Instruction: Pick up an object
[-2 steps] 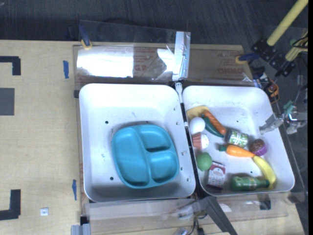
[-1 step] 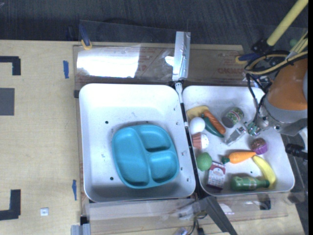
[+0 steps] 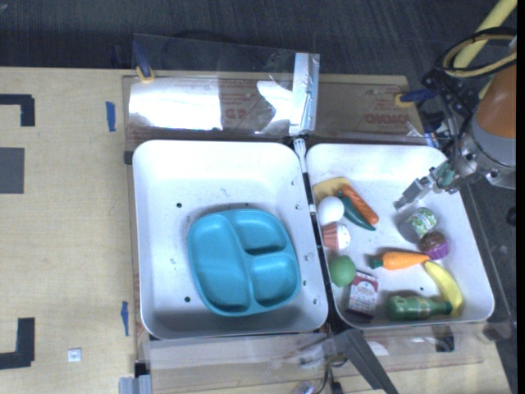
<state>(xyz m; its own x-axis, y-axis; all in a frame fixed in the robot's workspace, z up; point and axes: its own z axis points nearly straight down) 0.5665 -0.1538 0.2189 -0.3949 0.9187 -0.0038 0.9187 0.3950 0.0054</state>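
Observation:
The right white bin (image 3: 480, 298) holds several toy foods. Among them are a white egg (image 3: 330, 211), an orange and green pepper (image 3: 358, 206), an orange carrot (image 3: 400, 260), a yellow banana (image 3: 444, 285), a green bottle (image 3: 418, 305), a green lime (image 3: 343, 269), a red and white packet (image 3: 362, 292), a purple piece (image 3: 435, 245) and a green and white can (image 3: 422, 220). My gripper (image 3: 414, 192) hangs over the bin's upper right part, just above and left of the can, with nothing seen in it.
The left white bin (image 3: 164, 171) holds a blue divided plate (image 3: 244, 259). A clear plastic sheet (image 3: 221, 97) stands behind the bins. Cables (image 3: 459, 56) and the arm's orange band (image 3: 500, 109) are at the right edge. The wooden bench (image 3: 57, 245) stretches to the left.

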